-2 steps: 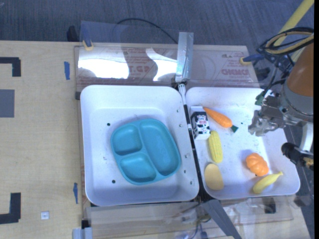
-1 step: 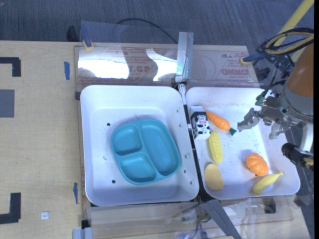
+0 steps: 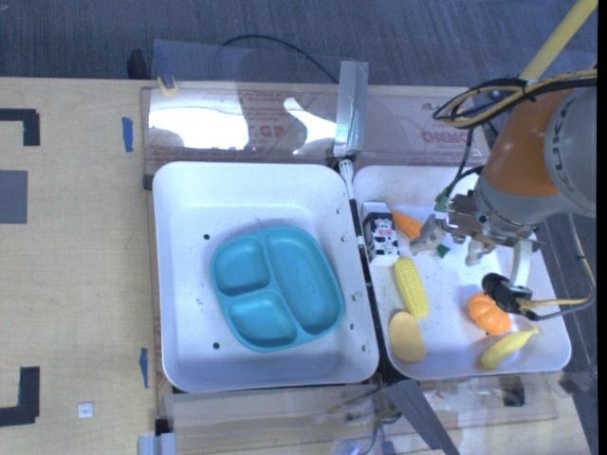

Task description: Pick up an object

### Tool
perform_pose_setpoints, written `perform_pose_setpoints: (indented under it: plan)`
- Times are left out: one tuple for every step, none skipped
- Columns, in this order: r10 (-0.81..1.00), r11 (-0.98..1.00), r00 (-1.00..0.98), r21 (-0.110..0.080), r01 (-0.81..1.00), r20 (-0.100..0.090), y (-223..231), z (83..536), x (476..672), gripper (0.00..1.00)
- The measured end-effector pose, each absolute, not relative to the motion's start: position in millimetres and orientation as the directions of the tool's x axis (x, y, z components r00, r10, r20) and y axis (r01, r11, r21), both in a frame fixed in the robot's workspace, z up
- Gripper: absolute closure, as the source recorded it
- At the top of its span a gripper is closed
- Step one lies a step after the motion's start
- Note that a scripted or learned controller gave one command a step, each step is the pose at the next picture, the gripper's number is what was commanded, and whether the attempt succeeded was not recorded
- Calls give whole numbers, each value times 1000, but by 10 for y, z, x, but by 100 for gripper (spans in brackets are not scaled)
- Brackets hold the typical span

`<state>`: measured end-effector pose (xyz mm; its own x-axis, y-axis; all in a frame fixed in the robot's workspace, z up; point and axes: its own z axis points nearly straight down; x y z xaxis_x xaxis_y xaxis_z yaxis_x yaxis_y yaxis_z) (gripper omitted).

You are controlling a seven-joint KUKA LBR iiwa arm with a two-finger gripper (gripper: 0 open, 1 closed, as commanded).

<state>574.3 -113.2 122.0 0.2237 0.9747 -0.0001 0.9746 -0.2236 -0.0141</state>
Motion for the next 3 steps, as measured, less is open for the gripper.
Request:
perform_pose_setpoints:
  plan:
    - [968, -252, 252, 5, 968, 1, -1301, 869, 6380, 0]
    - [968, -250, 250, 1, 968, -3, -1303, 957, 6364, 100]
    - [985, -173, 173, 7, 985, 3, -882, 1898, 5691, 100]
